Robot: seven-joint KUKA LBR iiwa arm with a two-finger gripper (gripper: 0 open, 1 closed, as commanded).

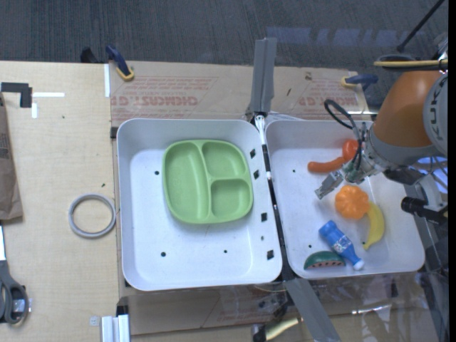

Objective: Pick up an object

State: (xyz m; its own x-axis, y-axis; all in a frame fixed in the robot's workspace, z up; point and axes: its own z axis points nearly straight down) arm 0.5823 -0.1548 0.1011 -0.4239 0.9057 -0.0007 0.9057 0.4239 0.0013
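The right bin [296,216] holds an orange ball-shaped fruit [352,201], a yellow banana [375,226], a blue bottle [339,244], a watermelon slice toy [324,261] and an orange carrot-like piece [324,166]. My gripper [342,179] reaches in from the right and hovers low, just above and behind the orange fruit. Its fingers are spread, one grey finger [328,186] pointing left of the fruit. Nothing sits between them.
The left bin [142,251] holds a green divided plate [208,182]. On the bench at the left lie a tape ring [92,214] and scissors [11,299]. A grey divider [262,84] rises behind the seam between the bins.
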